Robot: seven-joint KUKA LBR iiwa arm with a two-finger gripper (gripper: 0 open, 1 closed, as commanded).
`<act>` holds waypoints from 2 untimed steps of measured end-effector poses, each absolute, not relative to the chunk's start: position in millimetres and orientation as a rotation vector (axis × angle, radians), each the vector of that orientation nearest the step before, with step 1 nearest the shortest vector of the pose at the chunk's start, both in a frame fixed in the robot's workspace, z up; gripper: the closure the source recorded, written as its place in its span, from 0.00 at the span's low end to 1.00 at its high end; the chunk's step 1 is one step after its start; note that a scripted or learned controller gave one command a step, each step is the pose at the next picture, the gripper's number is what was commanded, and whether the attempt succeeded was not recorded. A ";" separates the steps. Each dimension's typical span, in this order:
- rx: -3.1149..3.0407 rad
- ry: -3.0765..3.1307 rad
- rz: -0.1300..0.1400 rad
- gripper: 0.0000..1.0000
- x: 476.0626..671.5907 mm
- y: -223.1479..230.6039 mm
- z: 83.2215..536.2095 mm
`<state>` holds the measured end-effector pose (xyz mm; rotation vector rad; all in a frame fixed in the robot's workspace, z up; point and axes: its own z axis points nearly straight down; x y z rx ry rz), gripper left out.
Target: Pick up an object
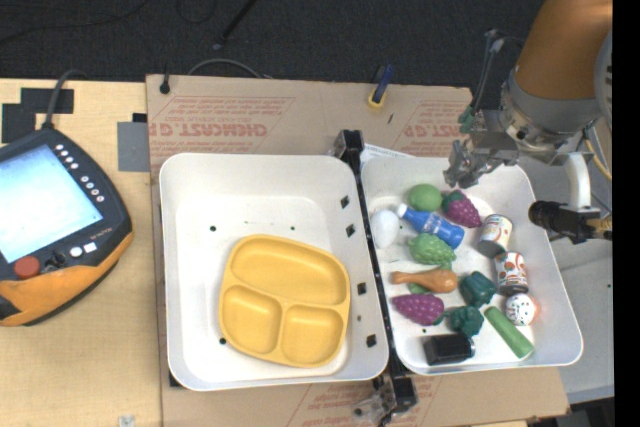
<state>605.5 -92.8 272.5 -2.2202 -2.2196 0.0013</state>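
1. Your gripper (466, 171) hangs over the top edge of the right bin (560, 335). You cannot tell how wide it is, and nothing shows in its grip.
2. Look left first: the left bin (200, 215) has just a yellow tray (285, 300) in it. That is well away from your gripper.
3. Now look at the right bin. The toys sit in a pile there, below your gripper.
4. The green ball (425, 197) and the purple grapes (462, 210) are nearest. They lie just below the gripper, the ball a bit to the left.
5. The blue bottle (435, 226) lies on its side, its long way running left to right.
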 end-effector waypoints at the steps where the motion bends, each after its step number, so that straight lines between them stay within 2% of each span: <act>1: -2.220 -2.234 -0.018 1.00 557.4 -29.7 411.0; 2: -2.216 -2.237 -0.020 1.00 538.9 49.7 547.0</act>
